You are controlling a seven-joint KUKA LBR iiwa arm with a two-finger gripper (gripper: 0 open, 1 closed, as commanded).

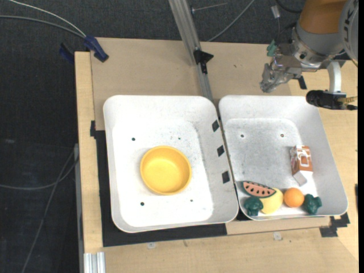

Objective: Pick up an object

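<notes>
Note the surface (142,67) carrying two white bins. The left bin (122,209) holds a yellow bowl (165,169). The right bin (256,104) holds the candidate objects along its near and right sides: a small carton (301,160), watermelon slice (260,188), lemon (273,201), orange (293,198) and two green pieces (253,205). The end effector (273,79) hangs beyond the right bin's far rim, well apart from them. You cannot tell whether it is spread or closed.

One fixed overhead camera, slanted down on both white bins (170,104), arm (324,16) entering from right.
</notes>
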